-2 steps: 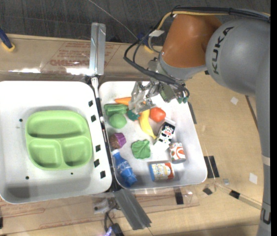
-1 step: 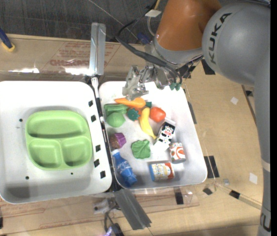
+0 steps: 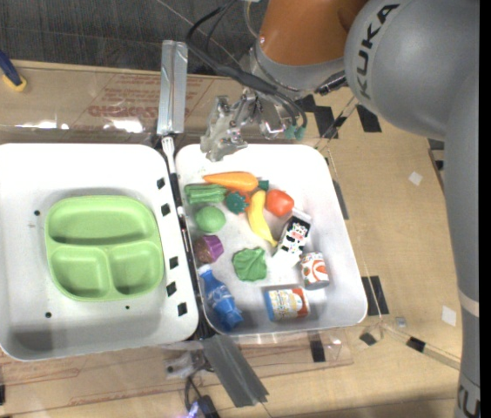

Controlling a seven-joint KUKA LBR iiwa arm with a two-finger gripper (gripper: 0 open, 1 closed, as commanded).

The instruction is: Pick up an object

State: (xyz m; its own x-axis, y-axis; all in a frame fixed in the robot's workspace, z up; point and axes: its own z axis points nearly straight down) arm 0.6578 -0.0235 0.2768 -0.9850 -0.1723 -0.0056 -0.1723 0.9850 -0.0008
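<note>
Toys are piled in the right bin point(image 3: 343, 259), none of them lifted; a carrot point(image 3: 232, 180) lies at the far side, with a green cucumber point(image 3: 204, 193) just left of it and a small dark green piece point(image 3: 234, 203) below; a banana point(image 3: 258, 217) runs down the middle, touching a red tomato point(image 3: 279, 203) on its right; a cow-print carton point(image 3: 294, 233) is set just near of the tomato, and an orange-and-white can point(image 3: 314, 270) nearer still; a lime point(image 3: 211, 219), a purple piece point(image 3: 208, 248) and a leafy green point(image 3: 249, 264) are spread along the left and middle; a blue bottle point(image 3: 221, 300) and a labelled can point(image 3: 285, 302) lie at the near edge. The gripper point(image 3: 225, 134) is seen above the bin's far left rim, clear of the toys, nothing visible between its fingers; whether they are apart or together cannot be told. A green tray point(image 3: 104, 246) with three sections sits in the left bin point(image 3: 10, 198). A grey bar point(image 3: 172, 85) lies on the bench point(image 3: 393, 225) beyond the bins.
</note>
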